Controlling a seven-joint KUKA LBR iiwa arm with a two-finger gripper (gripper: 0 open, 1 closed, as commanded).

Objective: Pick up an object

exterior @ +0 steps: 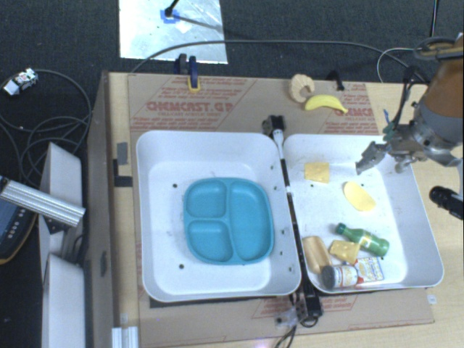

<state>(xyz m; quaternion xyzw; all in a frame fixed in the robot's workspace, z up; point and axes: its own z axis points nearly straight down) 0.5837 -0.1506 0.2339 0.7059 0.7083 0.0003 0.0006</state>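
My gripper [383, 163] hangs over the far right part of the right bin [420, 216], open, with nothing between its fingers. Below and to its left lies a pale yellow oval piece [359, 196]. A flat yellow square [317, 172] rests further left, near the bin's divider. At the bin's front sit a green bottle [362, 239], a tan cylinder [315, 251], a yellow block [344, 251] and a small jar with a white and red label [352, 275], packed close together.
The left bin [163, 165] holds a blue divided plate [228, 220]. Behind the bins, on the cardboard, lie a banana [325, 104] and a tan object [301, 87]. A blue and yellow clamp [190, 71] stands at the bench's back edge.
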